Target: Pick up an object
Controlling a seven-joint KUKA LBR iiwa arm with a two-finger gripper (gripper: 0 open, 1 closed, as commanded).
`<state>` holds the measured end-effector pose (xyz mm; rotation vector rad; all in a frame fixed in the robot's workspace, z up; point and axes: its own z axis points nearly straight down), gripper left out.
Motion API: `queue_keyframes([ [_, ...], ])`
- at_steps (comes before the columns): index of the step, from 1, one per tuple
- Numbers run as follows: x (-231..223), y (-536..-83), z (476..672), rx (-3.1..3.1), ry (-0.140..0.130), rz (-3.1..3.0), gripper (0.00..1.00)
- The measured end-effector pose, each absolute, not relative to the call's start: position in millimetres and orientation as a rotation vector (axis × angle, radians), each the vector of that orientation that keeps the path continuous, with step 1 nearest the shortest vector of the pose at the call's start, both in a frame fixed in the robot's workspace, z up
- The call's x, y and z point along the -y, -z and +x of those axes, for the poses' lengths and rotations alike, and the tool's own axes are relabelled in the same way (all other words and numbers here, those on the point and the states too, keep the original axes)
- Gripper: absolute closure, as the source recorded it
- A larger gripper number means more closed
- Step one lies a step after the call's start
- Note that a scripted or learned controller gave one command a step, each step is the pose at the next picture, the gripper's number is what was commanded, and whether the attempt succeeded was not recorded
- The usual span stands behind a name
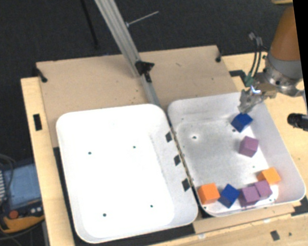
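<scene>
Blue cube [241, 121] sits in right bin [215, 156], rotated diamond-wise, no clear long axis. It lies just below and slightly left of gripper [249, 99], close to the tips; contact unclear. Cannot tell gripper opening or any hold. Purple cube [249, 146] further below; 5 more blocks along the bin's far-low edge.

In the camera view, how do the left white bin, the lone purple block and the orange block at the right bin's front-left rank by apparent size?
1. Left white bin, by far largest.
2. Orange foam block and lone purple foam block: look alike, too close to rank.
</scene>
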<state>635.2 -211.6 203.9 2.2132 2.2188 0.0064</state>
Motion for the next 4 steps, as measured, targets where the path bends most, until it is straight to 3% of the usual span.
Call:
queue_keyframes([
  [1, 213, -248, 636.4, -2.223, -0.005, 2.211, 1.00],
  [4, 55, -257, 613.8, -2.231, -0.002, 2.214, 1.00],
])
